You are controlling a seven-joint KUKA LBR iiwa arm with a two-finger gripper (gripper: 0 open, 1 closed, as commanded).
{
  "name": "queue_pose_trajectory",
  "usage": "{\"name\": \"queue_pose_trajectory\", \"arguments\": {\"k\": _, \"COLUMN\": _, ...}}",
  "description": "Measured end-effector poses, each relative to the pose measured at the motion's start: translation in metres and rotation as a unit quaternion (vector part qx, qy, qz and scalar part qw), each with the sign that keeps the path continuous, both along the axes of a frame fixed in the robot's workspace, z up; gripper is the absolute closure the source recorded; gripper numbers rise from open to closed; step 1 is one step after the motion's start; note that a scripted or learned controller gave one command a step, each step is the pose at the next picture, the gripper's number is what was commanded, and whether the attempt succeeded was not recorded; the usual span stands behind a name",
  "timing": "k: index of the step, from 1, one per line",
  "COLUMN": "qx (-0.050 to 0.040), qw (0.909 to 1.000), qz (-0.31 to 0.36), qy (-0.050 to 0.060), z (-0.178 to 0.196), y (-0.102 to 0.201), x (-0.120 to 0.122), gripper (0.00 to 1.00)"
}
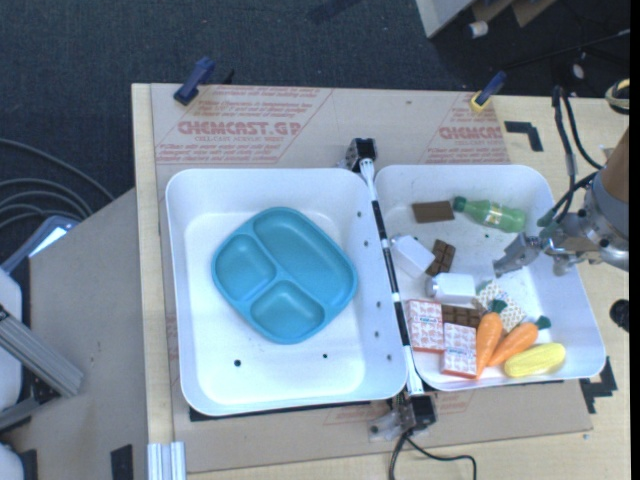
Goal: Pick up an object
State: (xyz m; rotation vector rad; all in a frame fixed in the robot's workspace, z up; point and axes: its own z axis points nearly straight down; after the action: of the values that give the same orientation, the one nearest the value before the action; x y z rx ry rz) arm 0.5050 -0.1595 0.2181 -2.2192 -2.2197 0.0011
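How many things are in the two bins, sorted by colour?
Blue: 1, divided plate
Green: 1, bottle
Brown: 3, chocolate pieces
Orange: 2, carrots
Yellow: 1, corn
White or patterned: 5, blocks and packets
Total: 13

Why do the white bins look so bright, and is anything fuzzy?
In the camera view, light from overhead makes the left bin and right bin glow nearly washed-out; the blue tray stays clear; the gripper at the right looks slightly soft.
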Motion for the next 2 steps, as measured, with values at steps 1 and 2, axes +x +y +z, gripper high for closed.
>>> {"name": "queue_pose_trajectory", "arguments": {"k": 1, "qx": 0.0001, "qw": 1.0000, "qz": 0.000, "qy": 0.001, "z": -0.089, "y": 0.034, "x": 0.043, "gripper": 0.00}}
{"name": "queue_pose_trajectory", "arguments": {"k": 2, "qx": -0.0027, "qw": 1.0000, "qz": 0.000, "qy": -0.007, "z": -0.129, "y": 0.046, "x": 0.025, "gripper": 0.00}}
